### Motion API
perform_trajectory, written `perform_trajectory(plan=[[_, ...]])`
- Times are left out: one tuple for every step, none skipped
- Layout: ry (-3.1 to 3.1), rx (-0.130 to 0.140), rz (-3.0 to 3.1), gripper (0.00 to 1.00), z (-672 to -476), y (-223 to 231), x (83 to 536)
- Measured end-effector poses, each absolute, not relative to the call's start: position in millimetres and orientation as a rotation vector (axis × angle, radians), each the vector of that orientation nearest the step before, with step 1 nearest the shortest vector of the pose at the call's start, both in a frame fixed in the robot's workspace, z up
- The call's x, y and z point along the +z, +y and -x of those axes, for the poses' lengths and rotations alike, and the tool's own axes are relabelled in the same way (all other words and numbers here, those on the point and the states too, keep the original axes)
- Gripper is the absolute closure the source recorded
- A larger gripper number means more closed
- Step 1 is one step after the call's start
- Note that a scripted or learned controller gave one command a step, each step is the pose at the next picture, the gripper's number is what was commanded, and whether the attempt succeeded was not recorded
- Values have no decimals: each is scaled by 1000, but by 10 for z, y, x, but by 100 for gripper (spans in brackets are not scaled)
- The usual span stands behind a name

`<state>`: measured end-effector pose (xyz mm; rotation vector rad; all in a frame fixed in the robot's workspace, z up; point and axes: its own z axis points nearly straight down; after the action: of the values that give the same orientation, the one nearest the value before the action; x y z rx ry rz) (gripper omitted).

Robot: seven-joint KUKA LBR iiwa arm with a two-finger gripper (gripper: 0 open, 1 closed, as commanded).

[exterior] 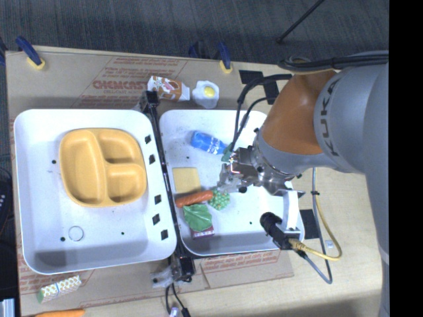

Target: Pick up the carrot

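Observation:
The carrot (193, 198) is a small orange stick lying flat in the right bin (178, 127), near its left wall, just below a yellow cheese slice (186, 177). My gripper (231, 178) hangs over the middle of the same bin, a short way to the carrot's right and slightly above it. The wrist and the grey arm with its orange band (297, 121) cover the bin's right half. Nothing shows between the fingers, and the carrot lies apart from them.
In the right bin lie a blue bottle (206, 142), a green round toy (221, 201) beside the carrot's tip and a green packet (198, 218) below it. The left bin (39, 243) holds a yellow divided plate (102, 166). Small items sit on the cardboard behind the bins.

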<state>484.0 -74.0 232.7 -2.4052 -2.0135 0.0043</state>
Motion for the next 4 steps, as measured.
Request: perform_trajectory(plan=[[-1714, 6, 2627, 100, -4759, -11, 1910], [-1819, 4, 2558, 100, -4760, -643, 2236], [-2287, 5, 2147, 100, -5028, -81, 1912], [-2064, 3, 2365, 100, -5379, -227, 2674]])
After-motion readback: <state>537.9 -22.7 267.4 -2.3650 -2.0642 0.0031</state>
